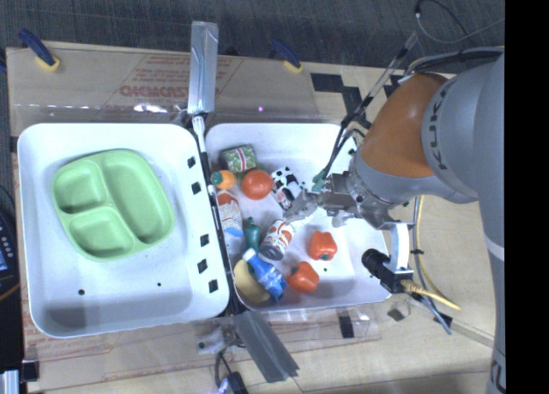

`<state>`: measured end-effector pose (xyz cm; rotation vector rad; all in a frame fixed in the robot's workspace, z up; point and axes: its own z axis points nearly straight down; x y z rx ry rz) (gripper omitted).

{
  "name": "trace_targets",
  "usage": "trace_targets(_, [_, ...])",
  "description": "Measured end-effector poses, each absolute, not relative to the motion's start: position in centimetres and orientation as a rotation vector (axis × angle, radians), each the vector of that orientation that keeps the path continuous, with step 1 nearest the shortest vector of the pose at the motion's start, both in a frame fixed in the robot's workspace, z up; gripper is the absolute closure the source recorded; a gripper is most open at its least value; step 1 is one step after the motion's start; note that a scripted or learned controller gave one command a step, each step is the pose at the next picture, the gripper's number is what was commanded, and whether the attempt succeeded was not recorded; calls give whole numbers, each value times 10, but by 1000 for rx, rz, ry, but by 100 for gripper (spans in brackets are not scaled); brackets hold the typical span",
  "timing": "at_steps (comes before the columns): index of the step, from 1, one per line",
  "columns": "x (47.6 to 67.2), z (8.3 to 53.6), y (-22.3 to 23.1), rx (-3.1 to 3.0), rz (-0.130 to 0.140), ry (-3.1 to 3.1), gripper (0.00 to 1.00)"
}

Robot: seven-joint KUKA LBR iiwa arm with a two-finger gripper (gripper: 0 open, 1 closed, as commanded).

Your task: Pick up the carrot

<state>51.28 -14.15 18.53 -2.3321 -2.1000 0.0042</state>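
1. The right bin (pixel 343 139) serves as the landmark; it sits on the desk (pixel 480 332) just beside the left bin (pixel 43 298), the two sharing a dividing wall
2. The carrot (pixel 223 179), a small orange piece with a green top, lies in the right bin hard against that dividing wall, in the bin's upper left part, just below the green-labelled can (pixel 240 159) and just left of the tomato (pixel 256 184)
3. The pincer (pixel 296 204) hangs over the middle of the right bin, at the end of the grey arm (pixel 446 135) that reaches in across the bin's right wall; whether its fingers are spread or closed I cannot tell, and nothing is visibly held between them
4. The pincer sits well to the right of the carrot, with the tomato and the black-and-white toy (pixel 286 183) lying between them
5. Just below the pincer in the right bin lies a small tilted can (pixel 276 239), and to its right a red pepper (pixel 322 245)
6. Near the right bin's lower wall are a second red-orange vegetable (pixel 303 277), a blue bottle (pixel 264 272) and a yellowish piece (pixel 244 285) touching it
7. A red-and-white packet (pixel 227 210) lies along the dividing wall below the carrot
8. In the left bin, across the wall from the right bin, rests a green divided plate (pixel 111 203)
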Motion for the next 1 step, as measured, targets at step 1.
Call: trace_targets(1, [513,185,-141,-2332,4,-2100,0])
